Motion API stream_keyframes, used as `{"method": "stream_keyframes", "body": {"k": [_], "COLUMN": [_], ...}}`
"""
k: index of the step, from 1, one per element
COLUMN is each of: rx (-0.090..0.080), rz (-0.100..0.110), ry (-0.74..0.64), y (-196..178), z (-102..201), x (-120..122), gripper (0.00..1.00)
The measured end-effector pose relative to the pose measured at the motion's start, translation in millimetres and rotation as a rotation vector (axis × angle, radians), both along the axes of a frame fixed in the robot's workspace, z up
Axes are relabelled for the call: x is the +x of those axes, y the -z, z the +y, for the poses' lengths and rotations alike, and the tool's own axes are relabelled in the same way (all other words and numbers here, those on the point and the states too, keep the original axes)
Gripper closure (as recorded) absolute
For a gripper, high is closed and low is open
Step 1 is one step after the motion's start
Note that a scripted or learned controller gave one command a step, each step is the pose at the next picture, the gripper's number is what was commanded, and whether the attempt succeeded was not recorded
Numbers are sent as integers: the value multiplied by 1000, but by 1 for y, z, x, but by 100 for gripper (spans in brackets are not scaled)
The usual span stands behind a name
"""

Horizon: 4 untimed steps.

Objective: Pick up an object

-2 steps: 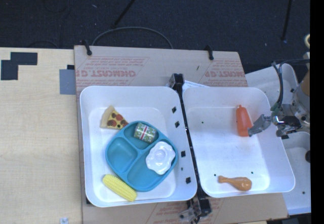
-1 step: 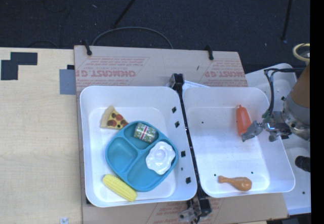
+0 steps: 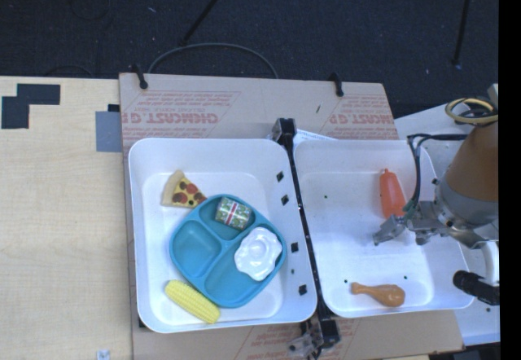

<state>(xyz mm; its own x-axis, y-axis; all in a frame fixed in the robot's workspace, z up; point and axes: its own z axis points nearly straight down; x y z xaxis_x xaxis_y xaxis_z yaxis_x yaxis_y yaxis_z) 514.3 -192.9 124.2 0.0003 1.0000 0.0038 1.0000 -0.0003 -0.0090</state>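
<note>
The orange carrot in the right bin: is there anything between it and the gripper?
Nothing visible. The gripper sits just below the orange carrot in the right bin, with bare floor between; the drumstick lies nearer the front.

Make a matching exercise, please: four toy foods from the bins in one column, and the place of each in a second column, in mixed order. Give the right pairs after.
Column 1:
1. pizza slice
2. corn cob
3. small can
4. chicken drumstick

Column 2:
A. right bin, near its front edge
B. on the blue divided plate
C. left bin, behind the plate
D. left bin, in front of the plate

Pairs: 1-C, 2-D, 3-B, 4-A
</note>
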Motion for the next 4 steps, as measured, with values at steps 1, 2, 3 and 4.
{"method": "stream_keyframes", "body": {"k": [1, 2, 3, 4], "rx": [-2, -5, -5, -2], "rz": [-4, -13, -13, -8], "ry": [4, -1, -2, -6], "y": [-13, -74, -127, -133], "z": [-2, -8, -9, 45], "x": [1, 7, 8, 21], "gripper": [100, 100, 100, 100]}}
